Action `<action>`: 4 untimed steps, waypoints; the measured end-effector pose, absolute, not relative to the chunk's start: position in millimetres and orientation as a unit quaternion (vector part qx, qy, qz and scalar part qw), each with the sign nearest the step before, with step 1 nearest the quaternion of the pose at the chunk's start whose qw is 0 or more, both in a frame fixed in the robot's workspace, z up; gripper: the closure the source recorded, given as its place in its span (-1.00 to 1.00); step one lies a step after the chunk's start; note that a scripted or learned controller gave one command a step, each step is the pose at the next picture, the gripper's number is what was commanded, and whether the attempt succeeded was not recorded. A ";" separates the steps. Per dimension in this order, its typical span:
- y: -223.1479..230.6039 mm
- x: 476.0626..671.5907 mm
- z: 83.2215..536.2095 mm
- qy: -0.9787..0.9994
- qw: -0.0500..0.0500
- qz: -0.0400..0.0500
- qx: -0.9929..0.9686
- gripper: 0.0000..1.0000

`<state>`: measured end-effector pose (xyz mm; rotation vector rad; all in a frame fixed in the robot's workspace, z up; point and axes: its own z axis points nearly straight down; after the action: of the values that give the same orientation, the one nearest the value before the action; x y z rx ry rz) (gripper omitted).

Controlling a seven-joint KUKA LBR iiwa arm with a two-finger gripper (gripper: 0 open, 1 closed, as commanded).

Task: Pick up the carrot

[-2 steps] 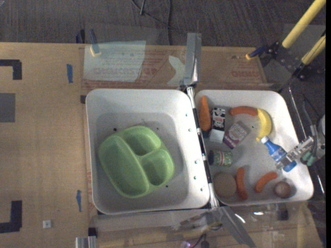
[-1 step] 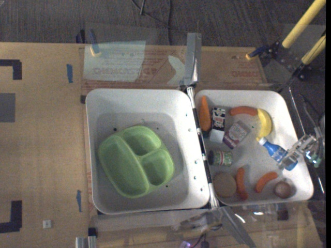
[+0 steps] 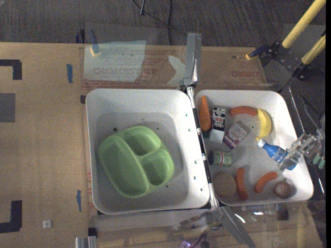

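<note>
Hand (image 3: 305,148) is seen low at the right bin's (image 3: 289,103) right wall, beside the blue bottle (image 3: 274,152); its spread cannot be told. Carrot (image 3: 205,113) is left lying along the opposite wall, well apart, awaiting a reach across.

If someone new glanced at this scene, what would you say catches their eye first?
The green divided plate lies alone in the left bin. The right bin is crowded: the carrot along its left wall, a banana farther right, and the gripper by a blue bottle.
</note>
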<state>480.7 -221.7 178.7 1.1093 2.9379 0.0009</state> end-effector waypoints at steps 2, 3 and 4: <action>-222.3 479.9 195.4 0.944 -0.001 0.001 0.330 1.00; -223.4 480.4 204.0 0.944 -0.001 0.001 0.331 1.00; -222.7 479.8 186.4 0.986 -0.001 0.001 0.169 1.00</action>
<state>479.8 -222.7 186.4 0.5322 3.0983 0.0037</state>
